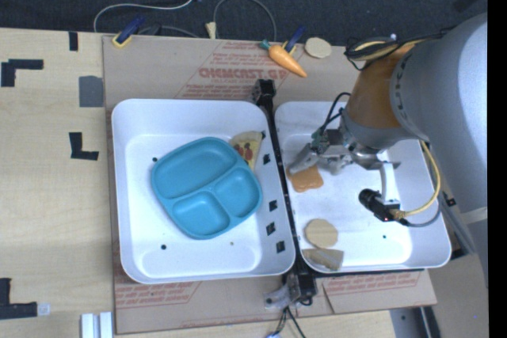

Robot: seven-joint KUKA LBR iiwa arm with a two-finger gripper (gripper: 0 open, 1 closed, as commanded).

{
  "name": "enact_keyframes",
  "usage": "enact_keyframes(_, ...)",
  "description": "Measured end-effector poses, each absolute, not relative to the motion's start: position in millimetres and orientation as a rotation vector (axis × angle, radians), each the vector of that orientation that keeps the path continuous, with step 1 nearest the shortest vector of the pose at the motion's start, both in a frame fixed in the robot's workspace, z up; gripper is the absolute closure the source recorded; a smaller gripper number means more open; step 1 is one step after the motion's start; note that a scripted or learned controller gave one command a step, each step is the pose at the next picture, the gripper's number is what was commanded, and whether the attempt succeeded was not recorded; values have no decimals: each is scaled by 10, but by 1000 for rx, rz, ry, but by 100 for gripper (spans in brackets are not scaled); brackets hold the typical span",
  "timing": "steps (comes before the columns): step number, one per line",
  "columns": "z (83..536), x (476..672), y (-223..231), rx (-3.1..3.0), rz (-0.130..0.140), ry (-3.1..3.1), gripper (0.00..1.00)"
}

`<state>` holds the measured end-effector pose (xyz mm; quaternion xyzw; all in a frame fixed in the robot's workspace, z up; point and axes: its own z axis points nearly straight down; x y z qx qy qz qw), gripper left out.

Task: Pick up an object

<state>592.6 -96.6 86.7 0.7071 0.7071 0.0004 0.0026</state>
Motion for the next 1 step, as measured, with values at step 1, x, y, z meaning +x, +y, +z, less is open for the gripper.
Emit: enact_keyframes(1, 865, 6013, -978, 2221, 1, 2221, 0)
